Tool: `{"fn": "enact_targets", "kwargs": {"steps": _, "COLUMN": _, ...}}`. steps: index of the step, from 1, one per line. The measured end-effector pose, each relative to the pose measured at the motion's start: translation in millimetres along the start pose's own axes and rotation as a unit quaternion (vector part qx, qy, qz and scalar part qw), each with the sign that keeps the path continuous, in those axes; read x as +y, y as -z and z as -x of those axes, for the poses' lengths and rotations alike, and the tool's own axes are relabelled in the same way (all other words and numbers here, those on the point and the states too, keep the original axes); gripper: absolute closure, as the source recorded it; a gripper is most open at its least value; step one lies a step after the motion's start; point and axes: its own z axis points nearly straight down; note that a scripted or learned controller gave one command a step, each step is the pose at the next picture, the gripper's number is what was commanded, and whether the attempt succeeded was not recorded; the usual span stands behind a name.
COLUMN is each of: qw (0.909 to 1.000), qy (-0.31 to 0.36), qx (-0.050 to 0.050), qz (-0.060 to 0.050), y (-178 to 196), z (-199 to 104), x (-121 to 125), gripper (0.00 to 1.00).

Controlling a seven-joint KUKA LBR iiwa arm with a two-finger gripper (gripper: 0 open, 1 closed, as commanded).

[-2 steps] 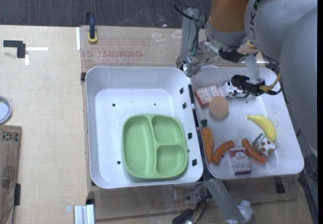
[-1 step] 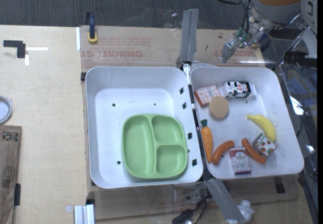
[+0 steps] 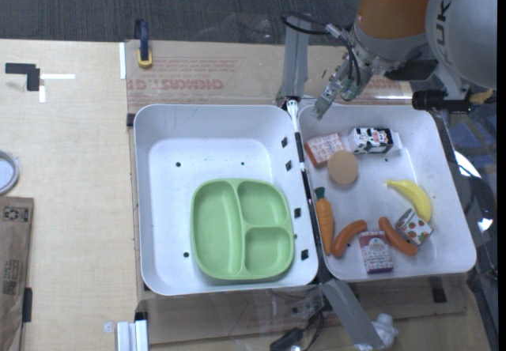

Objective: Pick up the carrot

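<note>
The carrot [image 3: 324, 220] lies in the right bin [image 3: 447, 261], hard against its left wall, just beside the divide between the two bins. Its long axis runs nearly straight up and down the view, with the green top toward the far side and the orange tip pointing toward the near edge.

Close on its right lies a sausage [image 3: 349, 237], tilted, its lower end almost touching the carrot's tip. Just beyond the green top sits a round tan disc [image 3: 343, 168], and behind that a red-and-white packet [image 3: 324, 149] and a black-and-white carton [image 3: 371, 140]. Farther right are a banana [image 3: 412, 198], a second sausage [image 3: 395, 235], a small patterned carton [image 3: 414, 228] and a red box [image 3: 376, 252] near the front rim.

The left bin [image 3: 158, 207] holds a green divided plate [image 3: 242, 228]. On the counter [image 3: 63, 183] to the left lie a brown paper bag [image 3: 13, 262] and a metal ring [image 3: 5, 173].

The end effector [image 3: 332, 98] hangs above the far left corner of the right bin, well apart from the carrot, slanted down and left. Nothing shows between its fingers; whether they are open or closed I cannot tell.
</note>
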Motion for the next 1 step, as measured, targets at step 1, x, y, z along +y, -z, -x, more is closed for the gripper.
{"fn": "enact_targets", "kwargs": {"steps": 1, "qw": 0.9991, "qy": 0.042, "qx": 0.000, "qz": 0.000, "y": -16.5, "z": -77.7, "x": 51.7, "gripper": 1.00}}
